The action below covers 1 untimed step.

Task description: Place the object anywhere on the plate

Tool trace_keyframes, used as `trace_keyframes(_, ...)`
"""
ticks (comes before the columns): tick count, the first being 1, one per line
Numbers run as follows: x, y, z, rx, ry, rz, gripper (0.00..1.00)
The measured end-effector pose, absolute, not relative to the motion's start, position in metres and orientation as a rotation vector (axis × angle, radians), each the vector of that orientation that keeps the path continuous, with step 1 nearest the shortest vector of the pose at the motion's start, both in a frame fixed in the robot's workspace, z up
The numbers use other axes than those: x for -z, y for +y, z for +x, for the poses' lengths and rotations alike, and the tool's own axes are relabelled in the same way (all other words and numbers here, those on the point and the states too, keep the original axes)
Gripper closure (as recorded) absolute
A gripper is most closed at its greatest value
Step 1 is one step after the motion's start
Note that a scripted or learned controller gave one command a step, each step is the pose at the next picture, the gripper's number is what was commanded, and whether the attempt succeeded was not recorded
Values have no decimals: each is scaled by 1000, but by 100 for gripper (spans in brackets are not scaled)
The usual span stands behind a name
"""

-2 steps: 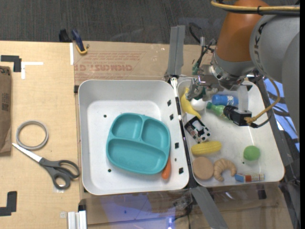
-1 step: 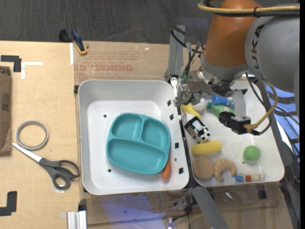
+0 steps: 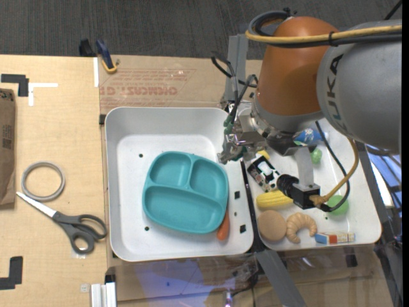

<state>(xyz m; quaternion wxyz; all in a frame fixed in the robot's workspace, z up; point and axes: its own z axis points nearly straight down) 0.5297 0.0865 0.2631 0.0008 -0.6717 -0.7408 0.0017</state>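
Plate (image 3: 185, 194) sits in the bench's left bin (image 3: 121, 171), teal and sectioned. End effector (image 3: 235, 147) hangs at the bins' shared edge; I cannot tell its state.

Bench, left of bins: scissors (image 3: 67, 222) laid flat, tape roll (image 3: 43, 180) just above them | far left edge: brown bag (image 3: 6, 147), partly cut off | behind bins: cardboard sheet (image 3: 160, 82), blue clamp (image 3: 105, 55) seen at its left corner

The grey arm (image 3: 364, 75) bears "UKA"; the cardboard's (image 3: 160, 85) mirrored print is unreadable.
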Motion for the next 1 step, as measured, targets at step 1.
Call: trace_keyframes(1,-263,86,530,-5,-2325,-2111,0)
